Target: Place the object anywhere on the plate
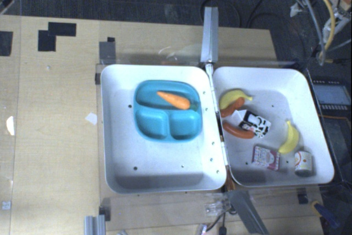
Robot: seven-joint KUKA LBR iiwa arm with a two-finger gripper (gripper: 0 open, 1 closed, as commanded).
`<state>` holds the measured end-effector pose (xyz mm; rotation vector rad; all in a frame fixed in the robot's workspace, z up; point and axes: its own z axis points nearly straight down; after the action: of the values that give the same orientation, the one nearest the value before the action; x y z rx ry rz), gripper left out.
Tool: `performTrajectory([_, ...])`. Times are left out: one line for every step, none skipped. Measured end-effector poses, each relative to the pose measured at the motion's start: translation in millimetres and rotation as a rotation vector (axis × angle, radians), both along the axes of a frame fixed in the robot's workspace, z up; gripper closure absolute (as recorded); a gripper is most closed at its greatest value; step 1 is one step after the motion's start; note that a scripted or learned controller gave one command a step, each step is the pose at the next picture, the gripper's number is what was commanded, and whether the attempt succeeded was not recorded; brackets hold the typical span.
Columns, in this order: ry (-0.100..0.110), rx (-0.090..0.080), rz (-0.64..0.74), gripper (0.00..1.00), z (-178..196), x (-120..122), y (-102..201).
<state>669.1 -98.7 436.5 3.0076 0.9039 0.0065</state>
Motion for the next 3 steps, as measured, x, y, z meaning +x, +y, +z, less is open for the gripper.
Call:
performTrajectory([-0.003,0.000,0.012,1.00,12,1,3])
performTrajectory([0.001,0.001,-0.022,1.00,-44,-39,66])
performTrajectory([0.001,0.002,-0.170,1.00,-97,-33,112])
